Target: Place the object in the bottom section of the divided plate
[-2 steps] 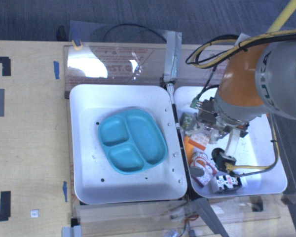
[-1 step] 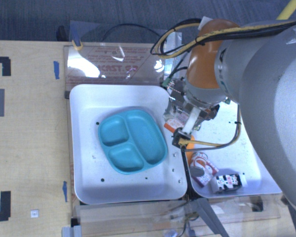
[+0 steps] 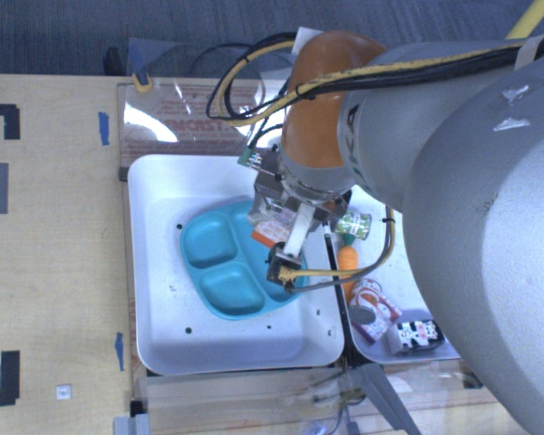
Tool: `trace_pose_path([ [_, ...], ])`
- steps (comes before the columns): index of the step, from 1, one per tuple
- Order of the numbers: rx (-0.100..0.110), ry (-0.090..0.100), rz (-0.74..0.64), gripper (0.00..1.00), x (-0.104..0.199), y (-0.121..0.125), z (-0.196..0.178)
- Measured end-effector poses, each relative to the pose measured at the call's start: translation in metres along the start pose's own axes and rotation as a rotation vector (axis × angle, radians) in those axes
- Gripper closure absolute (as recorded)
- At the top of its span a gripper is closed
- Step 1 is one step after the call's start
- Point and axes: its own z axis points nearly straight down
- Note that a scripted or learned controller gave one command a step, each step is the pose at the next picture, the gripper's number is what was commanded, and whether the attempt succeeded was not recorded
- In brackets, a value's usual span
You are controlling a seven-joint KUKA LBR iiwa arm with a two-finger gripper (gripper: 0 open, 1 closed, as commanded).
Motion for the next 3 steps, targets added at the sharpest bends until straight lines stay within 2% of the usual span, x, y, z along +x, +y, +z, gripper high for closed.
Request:
trace_pose_path([
  [1, 0.0, -0.002, 0.003, 0.0, -0.002, 0.001, 0.0],
  [2, -0.002, -0.001, 0.001, 1.0, -0.001, 0.002, -0.01],
  [3, -0.002, -0.001, 0.245, 1.0, -0.027, 0.033, -0.067],
])
